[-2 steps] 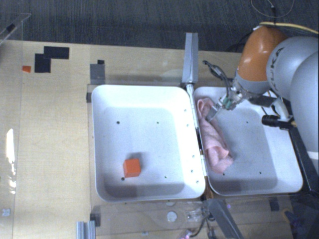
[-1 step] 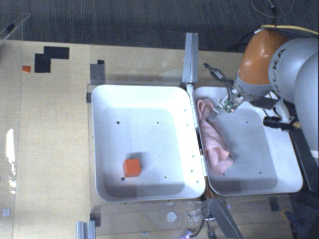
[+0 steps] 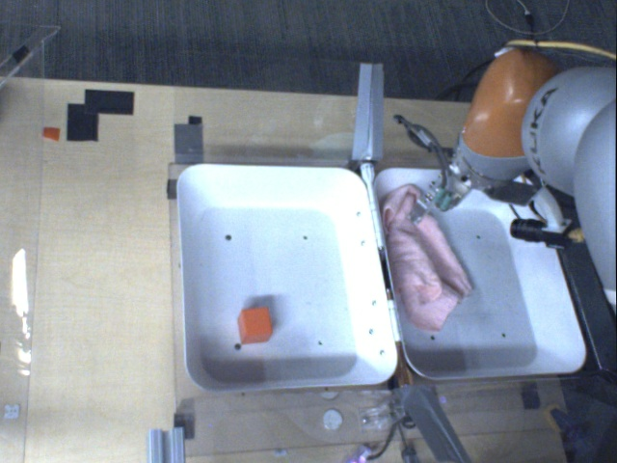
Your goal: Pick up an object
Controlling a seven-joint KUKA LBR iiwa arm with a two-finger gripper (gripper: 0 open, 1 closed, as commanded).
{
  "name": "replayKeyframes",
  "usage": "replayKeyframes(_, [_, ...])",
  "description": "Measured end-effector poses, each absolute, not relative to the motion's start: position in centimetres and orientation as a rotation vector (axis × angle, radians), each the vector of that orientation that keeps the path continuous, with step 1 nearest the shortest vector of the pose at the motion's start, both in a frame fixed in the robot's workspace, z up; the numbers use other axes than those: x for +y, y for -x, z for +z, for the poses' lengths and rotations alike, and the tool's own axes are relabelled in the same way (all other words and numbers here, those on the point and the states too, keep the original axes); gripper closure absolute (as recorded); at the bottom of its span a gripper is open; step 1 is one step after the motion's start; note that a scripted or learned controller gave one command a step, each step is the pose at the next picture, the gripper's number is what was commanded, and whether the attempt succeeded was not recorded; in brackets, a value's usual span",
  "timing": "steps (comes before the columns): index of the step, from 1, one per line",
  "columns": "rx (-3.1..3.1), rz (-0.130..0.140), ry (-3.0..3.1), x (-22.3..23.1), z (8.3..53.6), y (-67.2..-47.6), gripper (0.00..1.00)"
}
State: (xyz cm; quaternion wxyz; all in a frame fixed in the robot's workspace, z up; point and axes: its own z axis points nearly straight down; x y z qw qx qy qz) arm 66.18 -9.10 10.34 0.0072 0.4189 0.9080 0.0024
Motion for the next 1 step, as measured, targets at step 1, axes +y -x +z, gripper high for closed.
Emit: replayKeyframes(1, [2.774,0.01,-1.447,-6.12,18.85,-66.7,1.0])
